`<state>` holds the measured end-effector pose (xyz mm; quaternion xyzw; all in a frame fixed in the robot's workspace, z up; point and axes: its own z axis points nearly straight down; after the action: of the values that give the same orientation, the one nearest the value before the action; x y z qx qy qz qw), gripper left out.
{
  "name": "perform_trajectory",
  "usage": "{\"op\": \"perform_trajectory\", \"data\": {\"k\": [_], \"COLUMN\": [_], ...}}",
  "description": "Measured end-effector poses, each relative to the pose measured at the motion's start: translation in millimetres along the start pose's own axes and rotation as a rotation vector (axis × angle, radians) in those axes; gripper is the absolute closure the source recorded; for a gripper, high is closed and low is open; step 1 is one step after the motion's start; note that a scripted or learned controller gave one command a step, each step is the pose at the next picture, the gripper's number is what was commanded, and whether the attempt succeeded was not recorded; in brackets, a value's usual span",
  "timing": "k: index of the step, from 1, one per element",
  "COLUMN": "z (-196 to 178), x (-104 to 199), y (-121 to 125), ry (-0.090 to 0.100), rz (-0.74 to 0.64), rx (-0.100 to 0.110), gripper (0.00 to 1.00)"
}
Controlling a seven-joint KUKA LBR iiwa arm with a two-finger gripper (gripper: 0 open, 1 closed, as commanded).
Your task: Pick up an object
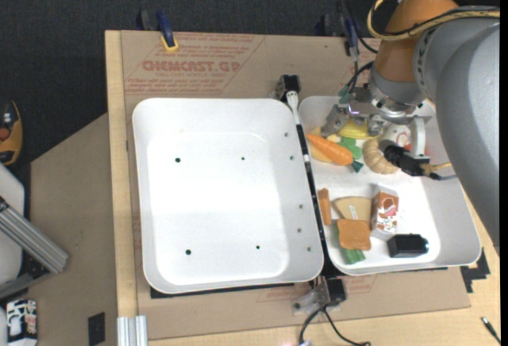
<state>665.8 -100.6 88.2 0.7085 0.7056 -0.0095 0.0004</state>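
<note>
The black block [407, 244] sits at the near edge of the right bin [444, 217]; the gripper [359, 116] hovers over the carrot [329, 149] and banana [355, 131], its grip state impossible to tell.

The big grey arm [468, 90] is cut off by the picture's right edge and covers the far corner of the right bin [444, 245], where the pincer [359, 116] tips are too small to tell.
</note>
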Motion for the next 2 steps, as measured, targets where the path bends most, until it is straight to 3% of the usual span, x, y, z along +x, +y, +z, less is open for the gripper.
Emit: {"op": "perform_trajectory", "data": {"k": [1,2], "z": [-14.0,-105.0], "x": [-3.0,81.3], "y": [-1.8,1.5], "ry": [0.002,0.015], "rz": [0.004,-0.013], "rx": [0.006,-0.025], "gripper": [1.00,1.00]}}
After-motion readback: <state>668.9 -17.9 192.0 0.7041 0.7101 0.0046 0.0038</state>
